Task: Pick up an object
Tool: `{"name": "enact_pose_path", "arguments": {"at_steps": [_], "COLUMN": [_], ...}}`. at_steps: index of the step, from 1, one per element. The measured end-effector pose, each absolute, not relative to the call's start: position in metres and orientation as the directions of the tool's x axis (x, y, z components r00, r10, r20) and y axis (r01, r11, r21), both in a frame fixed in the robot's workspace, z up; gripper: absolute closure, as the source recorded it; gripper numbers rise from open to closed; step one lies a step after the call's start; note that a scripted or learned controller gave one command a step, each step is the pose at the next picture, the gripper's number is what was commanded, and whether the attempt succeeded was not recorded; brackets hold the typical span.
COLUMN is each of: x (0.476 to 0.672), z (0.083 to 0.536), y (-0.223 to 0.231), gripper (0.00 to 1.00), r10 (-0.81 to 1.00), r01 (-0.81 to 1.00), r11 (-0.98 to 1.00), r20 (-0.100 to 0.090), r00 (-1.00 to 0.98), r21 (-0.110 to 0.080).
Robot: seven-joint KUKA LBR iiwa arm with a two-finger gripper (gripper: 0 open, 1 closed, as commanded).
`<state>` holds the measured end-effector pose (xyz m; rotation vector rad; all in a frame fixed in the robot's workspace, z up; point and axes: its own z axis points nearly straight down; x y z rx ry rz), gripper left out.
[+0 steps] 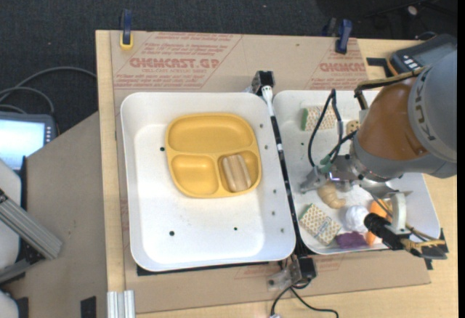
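Observation:
My gripper (322,180) hangs low over the right bin (290,109), near its left wall. Just below it lies a tan lumpy object (331,197), touching or nearly touching it. A checkered waffle-like piece (318,222) sits in front of that. A white object (354,218), a purple one (351,240) and an orange one (372,239) crowd the bin's front right. Another checkered piece (320,119) and a small green item (304,118) lie at the back. The arm's grey and orange body (396,128) hides the bin's right part.
The left bin (145,200) holds a yellow divided plate (211,136) with a tan bread-like piece (235,171) in its front right compartment. A black cable (320,131) loops over the right bin. Clamps (126,27) stand at the bench's back edge.

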<state>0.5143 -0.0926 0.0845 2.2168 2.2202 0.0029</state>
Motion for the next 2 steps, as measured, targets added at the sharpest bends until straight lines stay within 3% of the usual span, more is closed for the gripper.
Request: {"name": "enact_pose_path", "arguments": {"at_steps": [1, 2], "x": [0.513, 0.580], "z": [0.095, 0.191], "y": [-0.094, -0.030], "gripper": [1.00, 1.00], "r10": [1.000, 1.000], "r01": [1.000, 1.000], "r11": [-0.001, 0.009], "r20": [-0.003, 0.001], "r00": [0.001, -0.009], "r21": [0.004, 0.016]}}
